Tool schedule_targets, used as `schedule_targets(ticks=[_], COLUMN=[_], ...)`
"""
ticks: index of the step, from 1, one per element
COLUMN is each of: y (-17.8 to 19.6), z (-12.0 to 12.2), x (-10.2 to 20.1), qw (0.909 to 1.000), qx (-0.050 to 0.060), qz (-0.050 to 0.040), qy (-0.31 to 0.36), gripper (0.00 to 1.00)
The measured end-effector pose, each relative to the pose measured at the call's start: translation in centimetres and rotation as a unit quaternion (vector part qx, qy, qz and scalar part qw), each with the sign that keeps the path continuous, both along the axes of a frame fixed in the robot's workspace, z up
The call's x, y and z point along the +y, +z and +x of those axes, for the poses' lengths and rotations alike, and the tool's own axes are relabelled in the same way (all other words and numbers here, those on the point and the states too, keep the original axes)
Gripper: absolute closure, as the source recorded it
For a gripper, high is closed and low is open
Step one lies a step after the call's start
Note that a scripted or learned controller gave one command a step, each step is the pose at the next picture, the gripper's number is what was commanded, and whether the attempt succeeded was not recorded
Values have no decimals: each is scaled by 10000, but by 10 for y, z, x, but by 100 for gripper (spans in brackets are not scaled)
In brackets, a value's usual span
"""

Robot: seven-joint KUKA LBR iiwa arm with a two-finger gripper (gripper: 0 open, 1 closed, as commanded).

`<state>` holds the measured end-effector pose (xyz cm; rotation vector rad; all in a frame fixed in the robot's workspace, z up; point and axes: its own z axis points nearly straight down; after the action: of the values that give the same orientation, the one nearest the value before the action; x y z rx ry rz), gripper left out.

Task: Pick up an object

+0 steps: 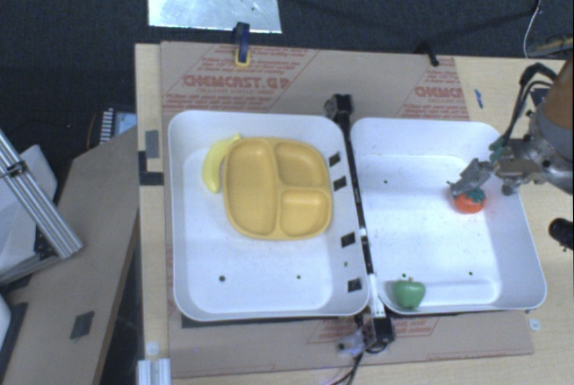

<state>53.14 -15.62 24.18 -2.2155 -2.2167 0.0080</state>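
Now small round orange-red tomato (468,203), green top, right bin (430,222).

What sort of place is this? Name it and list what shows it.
Probably a robotics lab bench set up for grasping trials. Two white bins sit side by side on a board, holding toy items: a yellow divided plate, a green apple, an orange tomato. The gripper reaches in from the right.

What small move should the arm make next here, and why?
Probably lower a little and close on the tomato. The gripper sits right over it near the right bin's far edge, but whether the tomato is between its fingertips is unclear.
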Motion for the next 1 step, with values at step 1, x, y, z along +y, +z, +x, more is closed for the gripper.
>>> schedule_targets(ticks=[1], y=[5], z=[2], x=[0], qw=[10000], qx=[-51], qz=[-10], qy=[14], gripper=[0])
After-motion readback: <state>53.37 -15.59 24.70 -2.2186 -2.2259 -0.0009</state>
